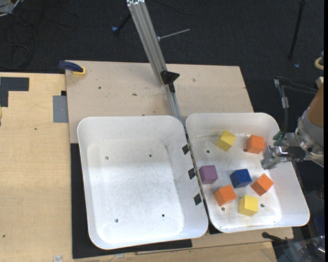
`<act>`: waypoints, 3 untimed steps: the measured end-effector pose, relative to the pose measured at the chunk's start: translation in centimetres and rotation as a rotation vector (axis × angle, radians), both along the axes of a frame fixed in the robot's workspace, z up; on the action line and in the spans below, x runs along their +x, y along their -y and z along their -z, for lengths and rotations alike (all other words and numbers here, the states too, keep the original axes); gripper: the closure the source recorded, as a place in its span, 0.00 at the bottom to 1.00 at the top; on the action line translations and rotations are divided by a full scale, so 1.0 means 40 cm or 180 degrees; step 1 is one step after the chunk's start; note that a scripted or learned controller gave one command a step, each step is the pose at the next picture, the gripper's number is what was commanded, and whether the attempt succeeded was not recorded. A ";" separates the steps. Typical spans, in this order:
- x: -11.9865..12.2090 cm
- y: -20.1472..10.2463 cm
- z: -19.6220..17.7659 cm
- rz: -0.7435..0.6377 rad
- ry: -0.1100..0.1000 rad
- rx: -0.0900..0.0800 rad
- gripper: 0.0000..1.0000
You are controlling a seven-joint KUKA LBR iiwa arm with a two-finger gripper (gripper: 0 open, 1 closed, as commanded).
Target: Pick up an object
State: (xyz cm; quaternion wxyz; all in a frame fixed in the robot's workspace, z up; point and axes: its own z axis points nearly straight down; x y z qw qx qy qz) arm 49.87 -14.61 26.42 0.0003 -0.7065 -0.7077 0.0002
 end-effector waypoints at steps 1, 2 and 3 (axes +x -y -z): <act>0.030 -0.138 -0.008 -0.0013 -0.0001 0.0006 1.00; 0.076 -0.280 0.029 -0.0010 -0.0010 0.0006 1.00; 0.100 -0.419 0.063 -0.0009 -0.0015 0.0006 1.00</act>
